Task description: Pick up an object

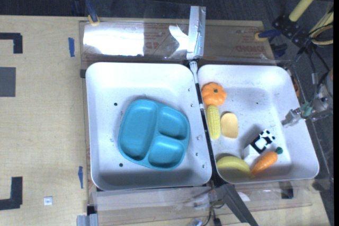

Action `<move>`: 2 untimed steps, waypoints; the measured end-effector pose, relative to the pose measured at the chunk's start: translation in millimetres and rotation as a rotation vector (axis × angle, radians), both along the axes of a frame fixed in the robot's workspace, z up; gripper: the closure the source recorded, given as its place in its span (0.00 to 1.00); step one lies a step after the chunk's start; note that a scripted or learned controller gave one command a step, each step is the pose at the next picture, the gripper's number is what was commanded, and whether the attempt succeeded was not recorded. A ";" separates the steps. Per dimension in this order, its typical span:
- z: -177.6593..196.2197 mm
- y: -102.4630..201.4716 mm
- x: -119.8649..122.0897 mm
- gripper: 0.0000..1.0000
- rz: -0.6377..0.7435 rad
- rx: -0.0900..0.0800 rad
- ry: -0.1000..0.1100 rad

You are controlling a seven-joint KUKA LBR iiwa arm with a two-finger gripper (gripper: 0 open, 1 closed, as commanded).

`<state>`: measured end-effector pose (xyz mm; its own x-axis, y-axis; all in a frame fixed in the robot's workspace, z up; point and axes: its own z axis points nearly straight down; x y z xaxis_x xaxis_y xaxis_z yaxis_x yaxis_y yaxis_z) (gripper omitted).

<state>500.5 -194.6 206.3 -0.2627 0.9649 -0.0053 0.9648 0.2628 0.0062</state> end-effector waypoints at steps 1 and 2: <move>-0.5 -0.1 -0.2 0.00 0.000 0.000 0.001; -56.6 -7.0 -12.5 0.00 -0.156 0.006 0.013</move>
<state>488.0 -201.6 149.7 -0.1093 0.9940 0.0034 0.9940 0.1093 -0.0049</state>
